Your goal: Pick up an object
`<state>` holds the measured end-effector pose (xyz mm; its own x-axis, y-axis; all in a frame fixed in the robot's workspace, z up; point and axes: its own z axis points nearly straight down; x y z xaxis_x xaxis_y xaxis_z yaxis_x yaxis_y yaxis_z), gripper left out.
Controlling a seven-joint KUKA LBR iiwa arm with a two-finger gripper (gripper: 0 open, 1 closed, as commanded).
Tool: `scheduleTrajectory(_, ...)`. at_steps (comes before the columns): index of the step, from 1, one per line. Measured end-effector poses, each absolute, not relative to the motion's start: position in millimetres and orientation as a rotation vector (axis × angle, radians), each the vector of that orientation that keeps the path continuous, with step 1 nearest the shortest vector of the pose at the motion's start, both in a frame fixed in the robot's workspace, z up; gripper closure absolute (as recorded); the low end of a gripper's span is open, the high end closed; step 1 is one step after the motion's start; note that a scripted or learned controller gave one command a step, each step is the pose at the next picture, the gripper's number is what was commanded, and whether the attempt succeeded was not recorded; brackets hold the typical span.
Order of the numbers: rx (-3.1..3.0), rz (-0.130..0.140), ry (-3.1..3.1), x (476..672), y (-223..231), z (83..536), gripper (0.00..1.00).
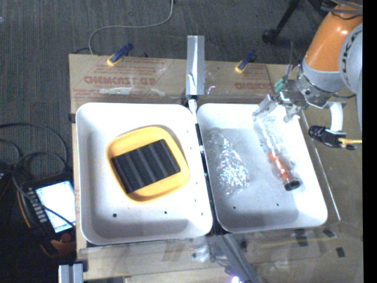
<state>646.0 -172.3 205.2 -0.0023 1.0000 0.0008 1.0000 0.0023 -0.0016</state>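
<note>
Arm reaching in from the right

The grey KUKA arm with its orange band (333, 40) angles down and leftward, its two-finger metal gripper (275, 106) low at the upper right of the view.

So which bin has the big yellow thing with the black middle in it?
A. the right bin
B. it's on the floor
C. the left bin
C: the yellow thing lies inside the left bin, across the divider from the right bin.

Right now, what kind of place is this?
Probably a robot lab or workshop: a robot arm reaches over two white bins on a bench, with cables lying on the carpet.
</note>
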Motion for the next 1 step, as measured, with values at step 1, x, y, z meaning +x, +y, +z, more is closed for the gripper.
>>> scheduleTrajectory(1,-2.146,-0.011,-2.295,665.0,-213.2,99.6,0.00)
